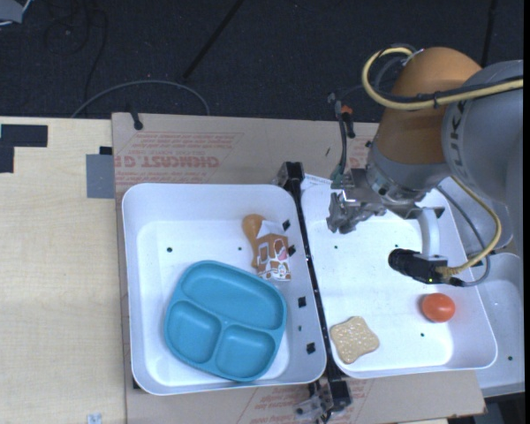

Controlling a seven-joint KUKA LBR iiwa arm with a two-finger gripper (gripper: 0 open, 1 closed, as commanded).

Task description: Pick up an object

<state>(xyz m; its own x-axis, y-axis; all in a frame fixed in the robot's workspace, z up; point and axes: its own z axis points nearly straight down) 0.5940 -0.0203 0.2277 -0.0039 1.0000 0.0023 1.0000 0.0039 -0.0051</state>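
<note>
My pincer (343, 217) hangs over a far corner of one white bin (375, 285). I cannot tell if it is apart or together, and I see nothing in it. I think it is seeking a target. The toast slice (353, 339) lies nearer the camera than the pincer, and the red ball (438, 307) is on the arm's side of it. Beyond the divider are a snack packet (272, 256) and a blue plate (223, 321). The counter (44, 263) is pale wood, and the floor (203, 25) behind is dark.

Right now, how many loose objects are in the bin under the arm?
2: a toast slice near its bottom left corner, a red-orange ball toward its right side. The arm may hide others.
</note>
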